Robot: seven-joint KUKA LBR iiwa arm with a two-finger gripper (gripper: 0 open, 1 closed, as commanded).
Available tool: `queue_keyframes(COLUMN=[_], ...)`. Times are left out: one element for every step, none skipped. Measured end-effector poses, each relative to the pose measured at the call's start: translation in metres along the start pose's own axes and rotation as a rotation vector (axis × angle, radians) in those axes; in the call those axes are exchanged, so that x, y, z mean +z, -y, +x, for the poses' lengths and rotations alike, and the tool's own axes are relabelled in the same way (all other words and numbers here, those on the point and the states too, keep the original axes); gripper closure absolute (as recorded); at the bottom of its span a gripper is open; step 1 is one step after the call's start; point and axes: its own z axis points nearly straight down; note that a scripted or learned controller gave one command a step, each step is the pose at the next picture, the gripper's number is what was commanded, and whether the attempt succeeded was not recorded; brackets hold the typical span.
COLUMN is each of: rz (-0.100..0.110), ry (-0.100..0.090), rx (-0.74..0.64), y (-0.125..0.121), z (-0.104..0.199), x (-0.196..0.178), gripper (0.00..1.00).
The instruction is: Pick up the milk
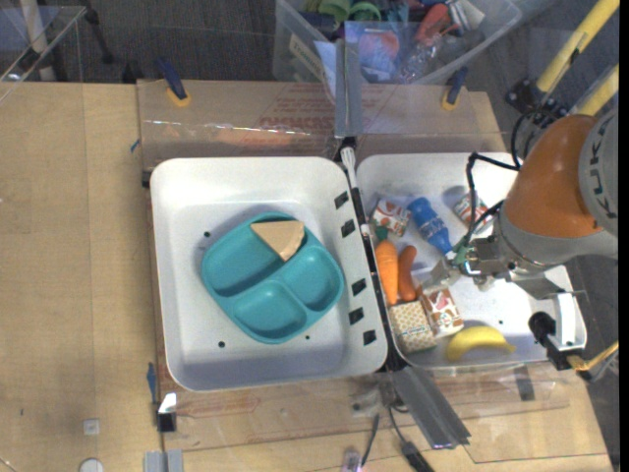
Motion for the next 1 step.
queue_keyframes(rz=[-0.022], ry=[0.0], rx=[-0.065], y=[0.0382], z=[-0.0032], x=[0.0456], gripper=[0.0])
